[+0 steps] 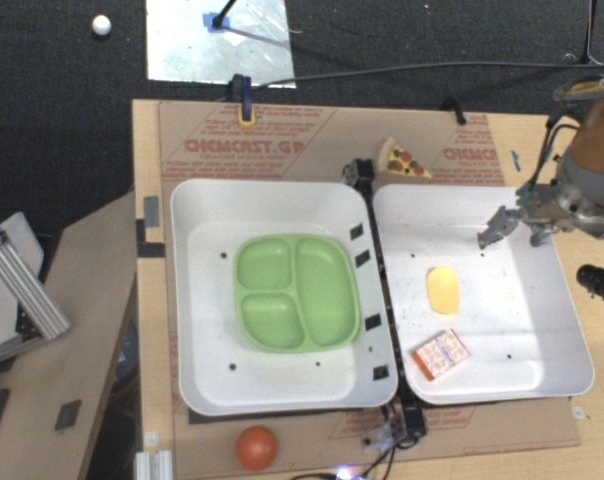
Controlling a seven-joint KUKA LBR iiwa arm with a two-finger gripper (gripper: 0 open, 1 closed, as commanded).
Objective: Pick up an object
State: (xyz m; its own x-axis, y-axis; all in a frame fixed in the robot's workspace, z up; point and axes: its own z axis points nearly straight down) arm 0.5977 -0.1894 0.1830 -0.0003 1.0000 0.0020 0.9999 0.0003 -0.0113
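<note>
1. White plastic forms two shallow bins, set side by side on the surface (312,133), which is covered by printed brown cardboard.
2. A green tray (296,292) with three compartments is seen lying flat in the middle of the left bin (197,268).
3. A yellow block (442,290) is seen on the floor of the right bin (552,348), near its centre.
4. A small red-and-white box (441,354) is placed just below the block, near the bin's front wall, apart from the block.
5. The end effector (504,226) is held over the upper right part of the right bin, well apart from the block and the box.
6. Nothing is seen between its fingers; how far they are spread cannot be told.
7. The arm (592,163) is seen entering from the right, grey with an orange band above the wrist.
8. A pizza-slice toy (403,160) is seen on the cardboard behind the bins, near their junction.
9. An orange ball (256,447) is found on the cardboard in front of the left bin.
10. A blue clamp (241,96) is fixed at the cardboard's rear edge.
</note>
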